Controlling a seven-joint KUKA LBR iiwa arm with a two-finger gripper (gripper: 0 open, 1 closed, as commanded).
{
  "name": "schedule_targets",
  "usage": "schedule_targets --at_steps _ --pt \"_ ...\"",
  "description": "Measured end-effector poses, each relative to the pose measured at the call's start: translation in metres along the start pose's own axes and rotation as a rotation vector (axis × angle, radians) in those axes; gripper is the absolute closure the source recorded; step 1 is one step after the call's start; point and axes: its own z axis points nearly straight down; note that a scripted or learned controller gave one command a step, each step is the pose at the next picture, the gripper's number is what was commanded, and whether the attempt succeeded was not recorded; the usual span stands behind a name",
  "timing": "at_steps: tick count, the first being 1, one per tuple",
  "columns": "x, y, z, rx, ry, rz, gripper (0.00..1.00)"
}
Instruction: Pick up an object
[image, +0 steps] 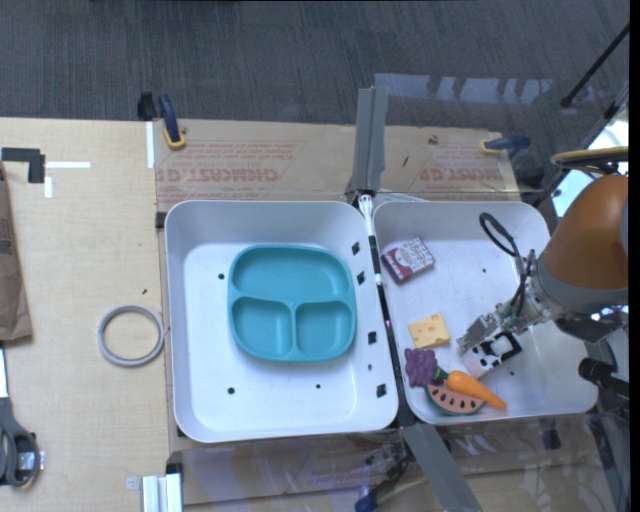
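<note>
In the right bin (470, 225) lie a small red-and-white box (408, 258), a yellow cheese wedge (429, 330), purple grapes (419, 365), a watermelon slice (452, 399) and an orange carrot (476, 388). My gripper (487, 340) hangs low over the bin floor, just right of the cheese and above the carrot. Nothing shows between its fingers. The grey arm with its orange band (590, 240) reaches in from the right.
The left bin (200, 330) holds a teal divided plate (293, 303). A roll of tape (131, 334) lies on the bench to the left. Scissors (15, 455) rest at the bench's lower left corner. A black cable loops at the right bin's back.
</note>
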Motion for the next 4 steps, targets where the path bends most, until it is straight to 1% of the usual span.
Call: schedule_targets --at_steps 1,2,3,4 --pt "0.050 0.021 0.000 0.002 0.001 0.130 0.00" --pt "0.098 -0.003 -0.120 -0.001 -0.002 -0.113 0.00" --pt "0.054 -0.005 -0.033 -0.005 -0.001 0.330 0.00" --pt "0.095 0.008 -0.100 0.000 -0.001 0.112 0.00"
